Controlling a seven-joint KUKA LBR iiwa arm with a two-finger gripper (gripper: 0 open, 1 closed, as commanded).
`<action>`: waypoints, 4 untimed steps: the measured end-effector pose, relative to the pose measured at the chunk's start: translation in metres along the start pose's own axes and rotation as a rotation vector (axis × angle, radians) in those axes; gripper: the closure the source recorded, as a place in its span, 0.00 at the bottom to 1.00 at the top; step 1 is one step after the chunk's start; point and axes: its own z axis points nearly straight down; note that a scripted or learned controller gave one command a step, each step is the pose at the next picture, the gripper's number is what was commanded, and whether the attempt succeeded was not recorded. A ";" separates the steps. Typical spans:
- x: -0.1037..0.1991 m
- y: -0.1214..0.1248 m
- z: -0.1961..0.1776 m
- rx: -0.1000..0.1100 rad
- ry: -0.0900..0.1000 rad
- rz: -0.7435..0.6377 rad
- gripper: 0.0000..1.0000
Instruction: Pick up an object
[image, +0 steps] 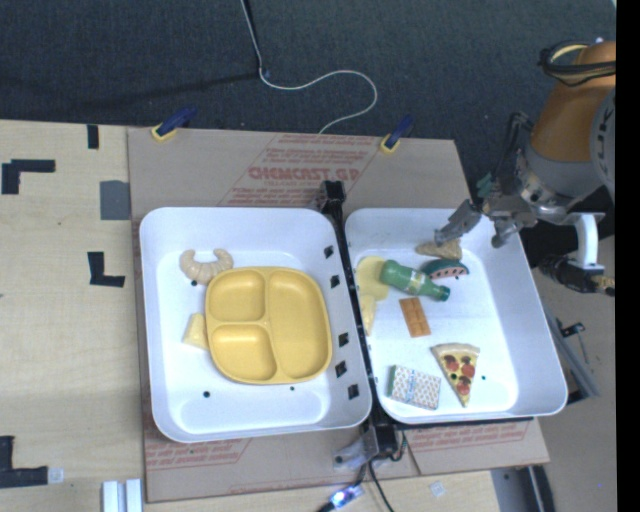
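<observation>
Two white bins sit side by side on the worktop (60, 300), over a sheet of cardboard (290, 170). The left bin (165, 400) holds a yellow divided plate (268, 323), a tan croissant-shaped piece (204, 264) touching the plate's far-left edge, and a pale yellow wedge (194, 330) partly tucked under its left side.

The right bin (535, 370) holds a green bottle (412, 280) lying on its side across a pale yellow shape (370, 280), a watermelon slice (444, 268) just beside the bottle's right end, an orange strip (415, 317) nearer the camera, a pizza slice (458, 370), and a patterned square packet (415, 387) near the front wall.

The arm (575, 130) reaches in over the far-right corner of the right bin. The hand (475, 225) has its fingers spread, one long finger (458, 222) angling down over a small tan piece (438, 248) by the far wall; contact cannot be confirmed. Nothing sits between the fingers.
</observation>
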 end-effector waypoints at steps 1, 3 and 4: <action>-0.005 -0.008 0.050 0.004 0.000 0.000 0.00; -0.009 -0.009 0.111 -0.019 -0.003 -0.002 0.00; -0.007 -0.011 0.105 -0.013 0.000 -0.003 1.00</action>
